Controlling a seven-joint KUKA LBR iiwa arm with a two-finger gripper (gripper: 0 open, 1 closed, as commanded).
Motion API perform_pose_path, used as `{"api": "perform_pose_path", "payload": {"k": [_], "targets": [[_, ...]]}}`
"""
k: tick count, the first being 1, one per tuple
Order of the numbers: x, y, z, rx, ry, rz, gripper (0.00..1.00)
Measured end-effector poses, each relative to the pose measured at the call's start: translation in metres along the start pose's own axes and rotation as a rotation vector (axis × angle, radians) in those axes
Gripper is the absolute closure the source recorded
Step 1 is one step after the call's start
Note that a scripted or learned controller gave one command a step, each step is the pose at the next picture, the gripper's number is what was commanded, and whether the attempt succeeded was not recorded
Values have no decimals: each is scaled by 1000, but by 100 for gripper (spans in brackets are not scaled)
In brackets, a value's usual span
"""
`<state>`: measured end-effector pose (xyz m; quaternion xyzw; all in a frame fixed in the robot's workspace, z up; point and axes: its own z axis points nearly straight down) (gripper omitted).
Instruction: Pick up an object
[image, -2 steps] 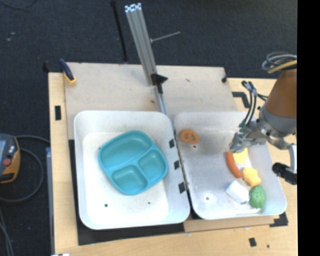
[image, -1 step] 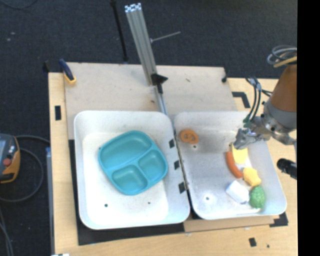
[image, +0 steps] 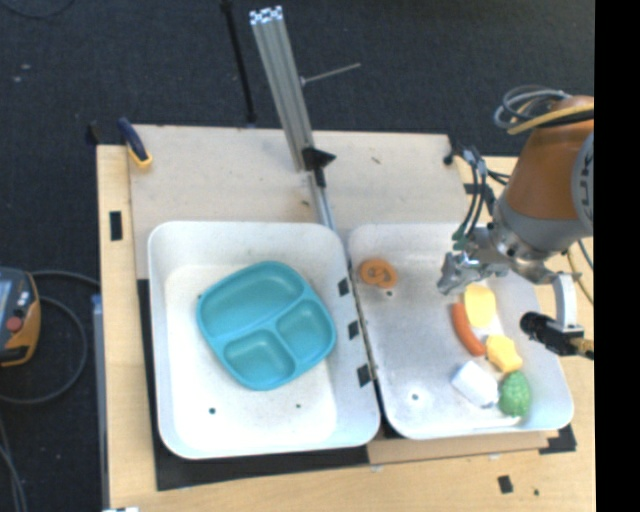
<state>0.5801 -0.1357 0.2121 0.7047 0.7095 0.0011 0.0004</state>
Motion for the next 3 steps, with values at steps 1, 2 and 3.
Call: {"api": "perform_pose_path", "payload": {"k": [1,2,3], "targets": [[46,1,-13,-1,0,0,100],[94,18,-20,-1,0,-1,100],[152,30,-26,0,1,-2,100]]}}
